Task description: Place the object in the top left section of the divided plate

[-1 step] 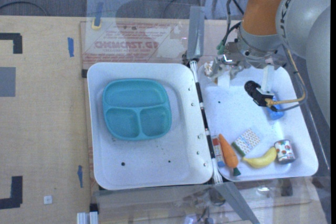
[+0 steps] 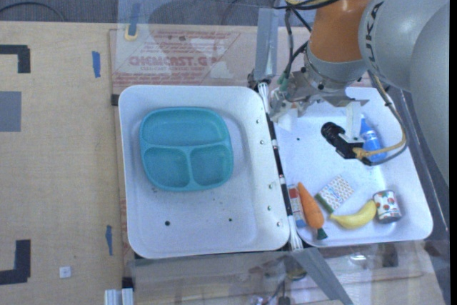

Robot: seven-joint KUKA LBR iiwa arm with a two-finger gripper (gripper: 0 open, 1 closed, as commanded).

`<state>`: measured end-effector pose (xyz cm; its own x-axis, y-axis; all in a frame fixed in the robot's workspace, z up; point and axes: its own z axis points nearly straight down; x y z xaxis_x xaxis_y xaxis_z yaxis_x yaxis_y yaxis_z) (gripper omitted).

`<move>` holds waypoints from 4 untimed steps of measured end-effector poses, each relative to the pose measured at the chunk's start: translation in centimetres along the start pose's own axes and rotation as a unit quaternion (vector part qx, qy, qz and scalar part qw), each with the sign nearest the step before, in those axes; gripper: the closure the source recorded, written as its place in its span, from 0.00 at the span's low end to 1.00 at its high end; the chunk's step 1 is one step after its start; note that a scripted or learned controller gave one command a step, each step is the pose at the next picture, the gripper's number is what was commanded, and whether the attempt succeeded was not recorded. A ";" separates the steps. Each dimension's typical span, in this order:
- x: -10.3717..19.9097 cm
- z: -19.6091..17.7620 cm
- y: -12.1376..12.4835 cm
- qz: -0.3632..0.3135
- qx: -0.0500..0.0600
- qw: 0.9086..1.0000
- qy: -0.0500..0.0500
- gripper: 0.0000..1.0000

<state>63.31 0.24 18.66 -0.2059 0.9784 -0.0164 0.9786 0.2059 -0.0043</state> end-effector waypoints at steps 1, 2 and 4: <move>-2.6 -0.8 -3.5 -0.071 -0.002 0.997 0.008 1.00; -7.5 0.0 -4.4 -0.010 -0.003 1.000 0.008 1.00; 8.8 -4.7 -0.7 -0.129 -0.005 0.992 0.007 1.00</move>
<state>60.84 8.83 23.17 -0.4487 0.8937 -0.0015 0.8937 0.4487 0.0028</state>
